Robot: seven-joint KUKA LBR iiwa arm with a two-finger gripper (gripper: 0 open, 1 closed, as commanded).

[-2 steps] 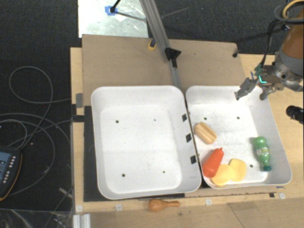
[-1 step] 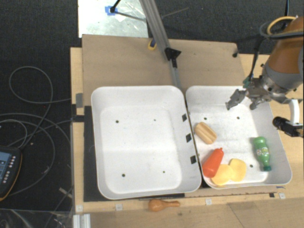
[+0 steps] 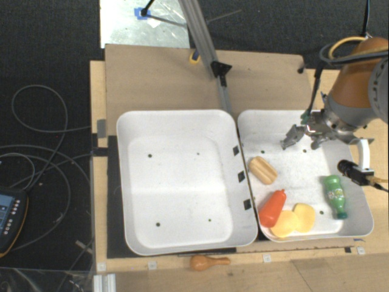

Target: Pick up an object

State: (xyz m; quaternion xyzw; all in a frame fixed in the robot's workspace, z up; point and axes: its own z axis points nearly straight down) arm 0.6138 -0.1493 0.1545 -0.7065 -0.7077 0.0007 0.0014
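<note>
- I see the arm (image 3: pixel 358 84) reaching in from the right, its orange band above the wrist, over the far right part of the right bin (image 3: pixel 285 123)
- The pincer (image 3: pixel 304 137) hangs over the far half of that bin, its two fingers spread apart, one pointing toward the bin's middle and the other just beside it; nothing sits between them
- From here I cannot tell whether the fingertips touch the bin floor or hover above it
- The objects I could pick all lie in the right bin, toward its near edge, apart from the pincer
- A tan bread-roll-shaped piece (image 3: pixel 263 170) lies near the bin's left wall, about midway along it
- A red bottle-shaped piece (image 3: pixel 273 206) lies tilted at the near left corner, touching a pale yellow piece (image 3: pixel 296 219) that rests against the near wall
- A green bottle (image 3: pixel 335 195) lies on its side along the right wall, cap toward the near edge
- The left bin (image 3: pixel 182 181) sits beside the right one, their walls touching along the middle
- On the desk (image 3: pixel 158 78), just outside the near edge of the bins, lies a small orange-brown pear-shaped thing (image 3: pixel 207 261)
- A slanted grey pole (image 3: pixel 200 32) crosses the far edge of the desk
</note>
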